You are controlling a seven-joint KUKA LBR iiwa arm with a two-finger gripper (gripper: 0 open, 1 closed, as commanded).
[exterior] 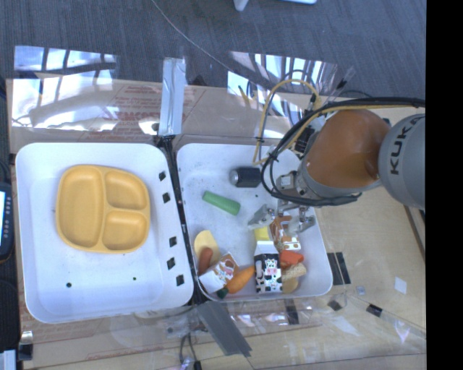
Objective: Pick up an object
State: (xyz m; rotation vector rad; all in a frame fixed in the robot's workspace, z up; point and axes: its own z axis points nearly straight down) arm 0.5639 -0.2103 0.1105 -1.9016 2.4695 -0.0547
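The arm [347,155] covers the upper right corner of the right bin [217,155] and is cut off at the frame's right side. Its gripper [286,217] is too cluttered to read. At the lower middle, the toy pile [249,271] overlaps, hiding parts. A white thing [242,3] is cropped at the top edge.
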